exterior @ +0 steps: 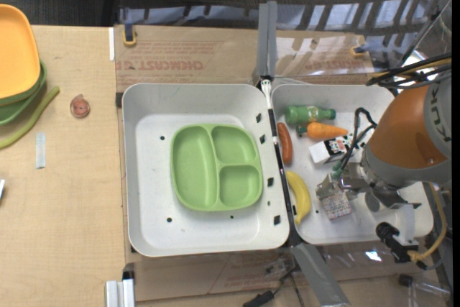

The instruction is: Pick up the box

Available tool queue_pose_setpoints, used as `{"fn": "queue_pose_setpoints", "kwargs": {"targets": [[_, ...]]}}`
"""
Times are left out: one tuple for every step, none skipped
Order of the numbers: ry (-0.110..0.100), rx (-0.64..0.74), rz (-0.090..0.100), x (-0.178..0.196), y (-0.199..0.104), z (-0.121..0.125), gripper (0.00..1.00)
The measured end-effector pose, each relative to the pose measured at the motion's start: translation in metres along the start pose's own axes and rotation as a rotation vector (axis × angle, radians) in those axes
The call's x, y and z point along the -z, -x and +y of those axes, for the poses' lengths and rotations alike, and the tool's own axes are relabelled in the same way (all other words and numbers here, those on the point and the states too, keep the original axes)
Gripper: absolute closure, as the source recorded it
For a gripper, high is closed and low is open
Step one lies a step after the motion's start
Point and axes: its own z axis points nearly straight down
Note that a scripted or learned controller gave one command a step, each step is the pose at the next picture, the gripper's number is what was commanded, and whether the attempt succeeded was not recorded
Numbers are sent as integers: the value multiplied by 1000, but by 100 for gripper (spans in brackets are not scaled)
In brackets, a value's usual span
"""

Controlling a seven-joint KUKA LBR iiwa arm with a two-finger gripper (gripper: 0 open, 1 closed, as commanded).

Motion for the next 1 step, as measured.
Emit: {"fn": "queue_pose_setpoints", "kwargs": {"targets": [[2,-51,-3,92,-30,70,100]]}}
